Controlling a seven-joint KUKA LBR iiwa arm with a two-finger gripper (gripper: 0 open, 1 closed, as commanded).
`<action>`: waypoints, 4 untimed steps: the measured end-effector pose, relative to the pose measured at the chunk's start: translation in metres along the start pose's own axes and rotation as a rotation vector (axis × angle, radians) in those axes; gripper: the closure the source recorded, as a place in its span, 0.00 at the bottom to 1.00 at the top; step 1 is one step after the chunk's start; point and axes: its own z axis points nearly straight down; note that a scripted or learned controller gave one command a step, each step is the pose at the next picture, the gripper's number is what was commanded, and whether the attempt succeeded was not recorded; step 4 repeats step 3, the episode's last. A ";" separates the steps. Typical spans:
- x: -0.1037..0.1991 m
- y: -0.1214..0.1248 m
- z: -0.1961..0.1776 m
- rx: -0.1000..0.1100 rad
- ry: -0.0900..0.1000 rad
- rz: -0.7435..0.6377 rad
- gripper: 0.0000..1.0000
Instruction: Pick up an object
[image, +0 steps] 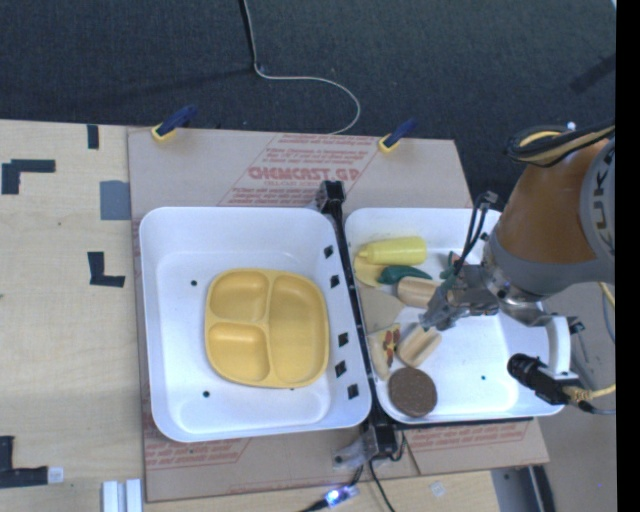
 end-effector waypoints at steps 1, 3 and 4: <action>-0.010 -0.001 0.001 -0.002 -0.001 0.003 1.00; -0.008 -0.002 -0.007 -0.005 -0.002 0.003 1.00; -0.008 -0.002 -0.007 -0.005 -0.002 0.003 1.00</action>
